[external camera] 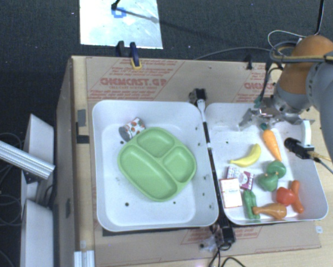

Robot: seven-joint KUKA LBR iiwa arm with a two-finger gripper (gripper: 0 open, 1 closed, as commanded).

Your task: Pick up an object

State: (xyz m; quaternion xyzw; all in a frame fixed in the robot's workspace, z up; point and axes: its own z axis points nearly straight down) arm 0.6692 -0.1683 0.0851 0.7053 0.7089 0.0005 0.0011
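Camera view: gripper (pixel 255 115) is hanging over the right bin (pixel 322 204).
Its tip is blurring, so open or closed is hard telling.

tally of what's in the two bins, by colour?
Green: 3, divided plate, pepper, small green item
Yellow: 1, banana
Orange: 1, carrot
Red/orange: 1, toy
Brown: 1, drumstick
White/pink: 2, cartons
Patterned: 1, cup
Total: 10
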